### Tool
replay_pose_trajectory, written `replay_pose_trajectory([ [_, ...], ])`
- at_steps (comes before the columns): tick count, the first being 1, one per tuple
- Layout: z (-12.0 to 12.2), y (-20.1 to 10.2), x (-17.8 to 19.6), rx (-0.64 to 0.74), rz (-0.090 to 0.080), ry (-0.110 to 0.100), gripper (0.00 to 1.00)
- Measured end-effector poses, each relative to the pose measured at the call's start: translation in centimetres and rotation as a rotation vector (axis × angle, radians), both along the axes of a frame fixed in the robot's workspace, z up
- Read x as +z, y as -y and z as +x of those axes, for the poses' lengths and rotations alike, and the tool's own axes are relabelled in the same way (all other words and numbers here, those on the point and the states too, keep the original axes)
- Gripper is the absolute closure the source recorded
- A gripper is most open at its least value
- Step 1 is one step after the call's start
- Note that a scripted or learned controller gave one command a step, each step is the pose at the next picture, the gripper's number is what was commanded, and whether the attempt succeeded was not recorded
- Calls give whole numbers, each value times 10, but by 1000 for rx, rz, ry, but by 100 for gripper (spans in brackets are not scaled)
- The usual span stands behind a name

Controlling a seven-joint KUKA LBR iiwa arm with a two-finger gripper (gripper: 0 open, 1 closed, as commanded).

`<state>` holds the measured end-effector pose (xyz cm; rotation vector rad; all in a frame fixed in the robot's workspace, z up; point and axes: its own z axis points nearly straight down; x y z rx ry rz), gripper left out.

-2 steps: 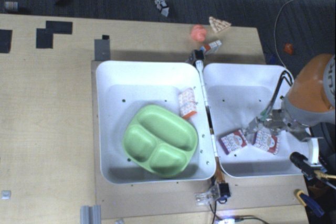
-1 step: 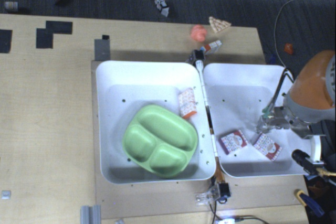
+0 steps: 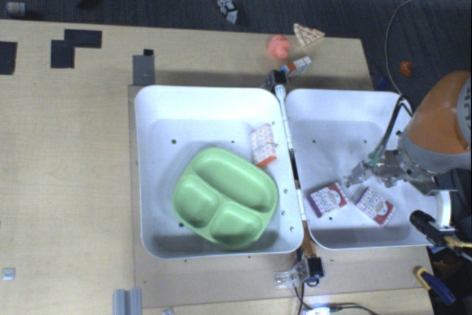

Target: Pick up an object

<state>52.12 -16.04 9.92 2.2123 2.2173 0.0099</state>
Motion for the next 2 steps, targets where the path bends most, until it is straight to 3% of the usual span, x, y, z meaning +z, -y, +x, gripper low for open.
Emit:
replay_pose_trajectory([
  [1,-28,-44,-12,0,-3,2,0],
  [2,-26,-45,-1,2,-3,8,100],
])
